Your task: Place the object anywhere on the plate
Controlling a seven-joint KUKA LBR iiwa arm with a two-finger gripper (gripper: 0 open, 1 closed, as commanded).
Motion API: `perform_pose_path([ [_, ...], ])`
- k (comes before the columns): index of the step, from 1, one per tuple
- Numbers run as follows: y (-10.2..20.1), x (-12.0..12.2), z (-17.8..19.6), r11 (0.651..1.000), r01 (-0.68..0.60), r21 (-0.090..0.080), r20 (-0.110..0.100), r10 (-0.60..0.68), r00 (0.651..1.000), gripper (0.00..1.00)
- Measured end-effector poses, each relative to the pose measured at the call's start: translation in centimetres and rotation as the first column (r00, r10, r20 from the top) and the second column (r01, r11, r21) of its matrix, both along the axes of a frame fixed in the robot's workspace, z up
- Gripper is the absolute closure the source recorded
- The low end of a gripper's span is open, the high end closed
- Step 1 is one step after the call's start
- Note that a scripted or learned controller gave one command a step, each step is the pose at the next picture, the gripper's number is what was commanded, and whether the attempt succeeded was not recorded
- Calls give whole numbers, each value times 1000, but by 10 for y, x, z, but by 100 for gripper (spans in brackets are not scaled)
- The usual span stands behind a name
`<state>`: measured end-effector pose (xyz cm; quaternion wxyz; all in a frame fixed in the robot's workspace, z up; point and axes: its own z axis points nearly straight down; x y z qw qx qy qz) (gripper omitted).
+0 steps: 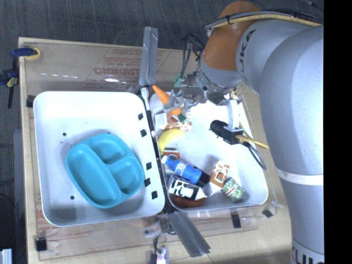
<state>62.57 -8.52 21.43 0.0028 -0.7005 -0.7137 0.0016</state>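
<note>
Pincer (181, 100), grip state impossible to tell, hovers over cluttered right bin (258, 169); crowded items risk a missed grasp, far from blue plate (104, 169).

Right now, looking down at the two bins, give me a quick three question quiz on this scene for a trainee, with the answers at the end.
1. True or false: the blue three-compartment plastic plate lies in the left white bin.
2. Which bin is the end effector over? A) left bin B) right white bin C) neither
3. Fill in: the orange carrot-shaped toy lies at the right bin's ____ corner, seen from the camera (far-left or near-right).

Key
1. True; none of the small objects lies on the plate.
2. B; it hangs above the far end of the clutter, near the yellow banana-shaped toy.
3. far-left
</note>
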Motion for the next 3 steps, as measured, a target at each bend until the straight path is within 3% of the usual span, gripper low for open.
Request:
perform_pose_path([
  [1, 44, -22, -23, 964, -267, 0, 0, 267, 964, 100],
  [2, 98, -93, -23, 966, -258, -1, 2, 258, 966, 100],
  [3, 97, -93, -23, 967, -256, -1, 3, 256, 967, 0],
])
